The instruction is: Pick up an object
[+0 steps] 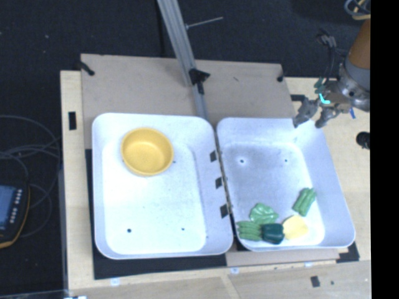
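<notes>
My gripper (310, 118) hangs open over the far right corner of the right bin (268, 154), with nothing between its fingers. Several small objects lie together at the near end of that bin: a green ridged piece (304, 201), a light green lump (263, 213), a yellow piece (296, 228), a dark teal piece (272, 233) and a green ridged piece (249, 230). They sit well below the gripper in the view. A yellow bowl (147, 151) rests upright in the far left part of the left bin (156, 217).
A grey metal pole (179, 42) rises from behind the bins near their shared edge. The divider between the bins carries small dark clips (219, 182). Brown board lies behind the bins.
</notes>
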{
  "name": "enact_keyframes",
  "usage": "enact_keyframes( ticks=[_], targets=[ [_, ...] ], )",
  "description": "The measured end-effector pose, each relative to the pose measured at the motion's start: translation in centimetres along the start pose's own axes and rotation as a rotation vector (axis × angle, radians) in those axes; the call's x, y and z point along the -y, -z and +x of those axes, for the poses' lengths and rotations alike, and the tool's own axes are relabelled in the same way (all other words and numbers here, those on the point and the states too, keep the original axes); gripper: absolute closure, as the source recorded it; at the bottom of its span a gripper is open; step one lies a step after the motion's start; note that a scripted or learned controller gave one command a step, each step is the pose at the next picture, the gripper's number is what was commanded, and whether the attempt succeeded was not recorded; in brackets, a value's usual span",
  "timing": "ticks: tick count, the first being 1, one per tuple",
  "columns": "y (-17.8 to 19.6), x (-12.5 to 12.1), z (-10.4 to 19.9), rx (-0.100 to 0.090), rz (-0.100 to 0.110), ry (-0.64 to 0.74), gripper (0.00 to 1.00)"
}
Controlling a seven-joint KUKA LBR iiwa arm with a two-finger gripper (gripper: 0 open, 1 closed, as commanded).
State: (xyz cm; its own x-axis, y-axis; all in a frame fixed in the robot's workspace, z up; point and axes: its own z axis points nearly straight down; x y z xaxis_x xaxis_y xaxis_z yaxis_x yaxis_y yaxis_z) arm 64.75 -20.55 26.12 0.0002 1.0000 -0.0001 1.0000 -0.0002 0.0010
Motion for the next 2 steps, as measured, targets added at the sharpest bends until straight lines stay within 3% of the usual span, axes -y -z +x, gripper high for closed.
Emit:
enact_keyframes(
  ticks=[1,2],
  targets=[
    [0.0,0.0,0.0,0.0,0.0,0.0,0.0],
    [-6.3,0.1,0.0,-0.001,0.006,0.0,0.0]
  ],
)
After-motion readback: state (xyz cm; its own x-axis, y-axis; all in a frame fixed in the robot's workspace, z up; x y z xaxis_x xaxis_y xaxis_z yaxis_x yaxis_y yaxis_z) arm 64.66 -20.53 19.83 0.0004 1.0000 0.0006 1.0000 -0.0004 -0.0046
